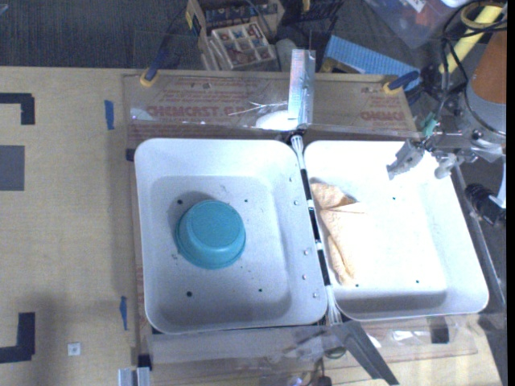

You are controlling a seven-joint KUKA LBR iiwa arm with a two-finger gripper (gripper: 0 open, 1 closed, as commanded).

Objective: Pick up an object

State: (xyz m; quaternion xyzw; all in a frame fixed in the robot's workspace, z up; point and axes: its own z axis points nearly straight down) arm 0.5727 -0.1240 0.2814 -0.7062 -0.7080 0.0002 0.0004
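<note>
- Approach step: the gripper (422, 160) hovers with fingers apart, holding nothing, at the right bin's (459, 296) one o'clock corner.
- Next, I judge: descend toward the tan cloth (336, 227) at nine o'clock.

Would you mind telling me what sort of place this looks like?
Probably a robotics lab bench: two white bins side by side for grasp trials, a robot hand over the right one, and cluttered crates and cables behind.
</note>
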